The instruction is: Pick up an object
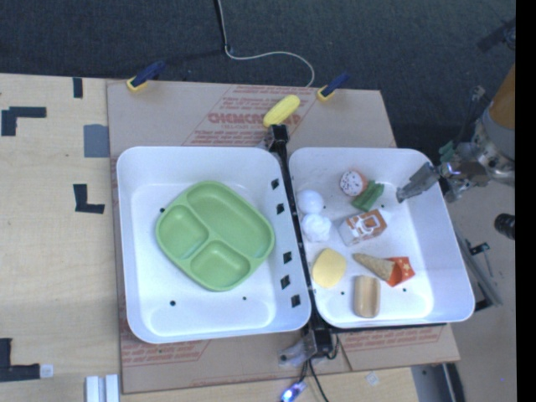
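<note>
The right bin (435,249) holds several small toy foods: a round white-and-red piece (353,182), a green piece (368,196), a white snowman-like piece (313,213), a small orange-and-white carton (365,225), a yellow lemon-like piece (329,268), an orange wedge with a red end (383,267) and a tan bread piece (365,296). My gripper (416,184) hangs over the bin's upper right edge, a little right of the green piece. Nothing shows between its fingers.
The left bin (142,308) holds a green divided plate (214,234). Both bins rest on cardboard (167,115) held by blue-and-yellow clamps (146,74). A yellow clip (280,110) sits at the divider's far end. A cable (251,55) runs behind.
</note>
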